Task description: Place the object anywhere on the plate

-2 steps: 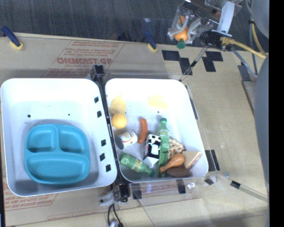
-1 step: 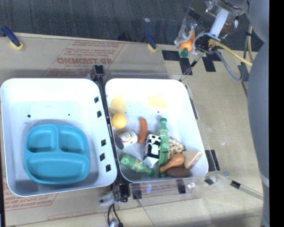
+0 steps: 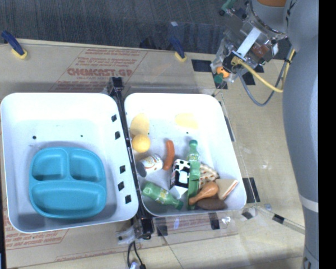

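1. Toy foods, among them a yellow lemon, a sausage and two green bottles, lie heaped in the right bin.
2. The blue divided plate sits in the left bin.
3. The gripper hangs above the bench beyond the right bin's far corner, its grip impossible to tell.

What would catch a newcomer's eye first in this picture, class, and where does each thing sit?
The blue plate with three compartments stands out, lying alone in the left bin. Next comes the bright heap of toy food crowded into the right bin's near corner, with a green bottle and a black-and-white carton on top. The gripper hangs above the bench beyond the right bin's far corner.
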Controlling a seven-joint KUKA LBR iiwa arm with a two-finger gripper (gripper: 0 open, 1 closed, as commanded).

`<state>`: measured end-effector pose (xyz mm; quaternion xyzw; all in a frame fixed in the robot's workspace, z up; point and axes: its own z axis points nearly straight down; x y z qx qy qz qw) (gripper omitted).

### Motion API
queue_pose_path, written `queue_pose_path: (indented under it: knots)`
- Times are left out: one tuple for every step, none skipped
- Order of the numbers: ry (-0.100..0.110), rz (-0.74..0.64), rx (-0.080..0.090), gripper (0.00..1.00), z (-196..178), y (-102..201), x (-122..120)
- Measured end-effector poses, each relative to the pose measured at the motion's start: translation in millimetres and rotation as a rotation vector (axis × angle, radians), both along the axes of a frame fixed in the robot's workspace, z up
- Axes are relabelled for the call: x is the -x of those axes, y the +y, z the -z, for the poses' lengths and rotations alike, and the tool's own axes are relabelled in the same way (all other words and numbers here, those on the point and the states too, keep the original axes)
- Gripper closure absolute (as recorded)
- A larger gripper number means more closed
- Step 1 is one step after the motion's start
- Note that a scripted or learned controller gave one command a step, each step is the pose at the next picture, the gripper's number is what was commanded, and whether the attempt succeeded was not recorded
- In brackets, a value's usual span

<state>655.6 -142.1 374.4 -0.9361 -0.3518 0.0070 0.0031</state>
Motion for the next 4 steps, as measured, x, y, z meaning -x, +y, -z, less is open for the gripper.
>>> queue_pose_path:
  knots:
    - [-0.006,0.457,0.005,1.0,-18.5,-32.0,22.8]
    - [-0.017,0.505,0.003,1.0,-162.3,-68.2,10.2]
    - [-0.004,0.445,0.002,1.0,-167.0,-66.0,20.9]
    - [-0.002,0.492,0.001,1.0,-166.9,-67.8,43.6]
